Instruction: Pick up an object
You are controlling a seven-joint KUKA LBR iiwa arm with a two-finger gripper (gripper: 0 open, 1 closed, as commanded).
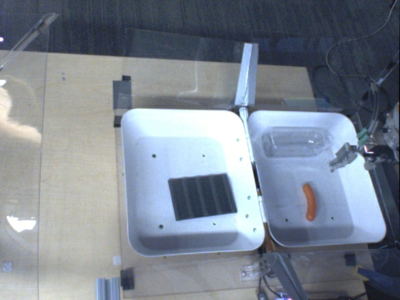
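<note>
My gripper (347, 155) hung at the edge of the right bin (362, 233); how wide it was I couldn't tell. It held nothing. The orange sausage (309, 201) lay just below-left, the clear bottle (295, 142) left. Nothing picked yet.

**Light and picture quality, overhead bench view**

Even, cool light overall; scene moderately bright, the two white bins (187, 136) brightest, near blown out on their rims; dark carpet (156, 5) at top reads dim and noisy. Strong glare on the left of the wooden bench (62, 167): a pale wash at the left edge, a white patch lower down; faint reflections along a clear panel (187, 61) above the bins. Shadows soft, gathered inside the near walls of each bin. Clear plastic bottle (295, 142) shows dull highlights, low contrast. Whole frame slightly soft, coarse in detail; gripper (345, 156) at right blurred and hard to resolve.
</note>
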